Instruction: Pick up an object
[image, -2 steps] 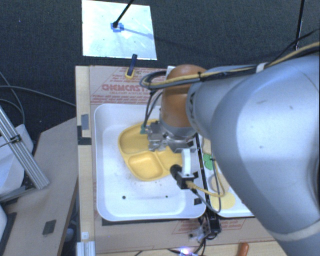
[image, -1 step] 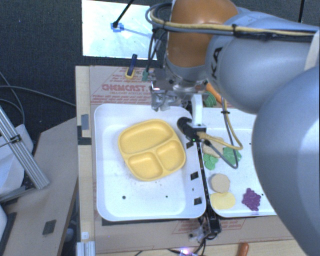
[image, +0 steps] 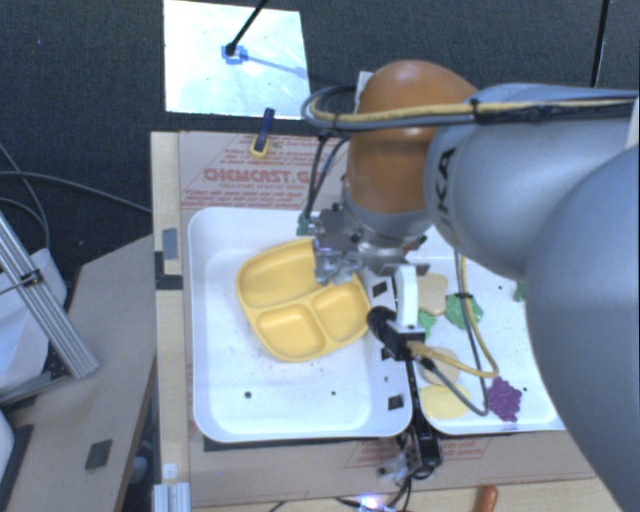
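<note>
Yellow divided tray (image: 300, 305) lies tilted in the left white bin (image: 230, 400), its upper right rim directly beneath my fingers (image: 330, 262), poised there for an edge grasp, though their opening I cannot tell.

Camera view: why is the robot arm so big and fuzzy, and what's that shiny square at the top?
In the camera view, the arm sits nearest the lens, so it looks huge and soft-edged; the yellow tray in the left bin looks sharper; the sheet at the top glares pale from reflected light.
</note>
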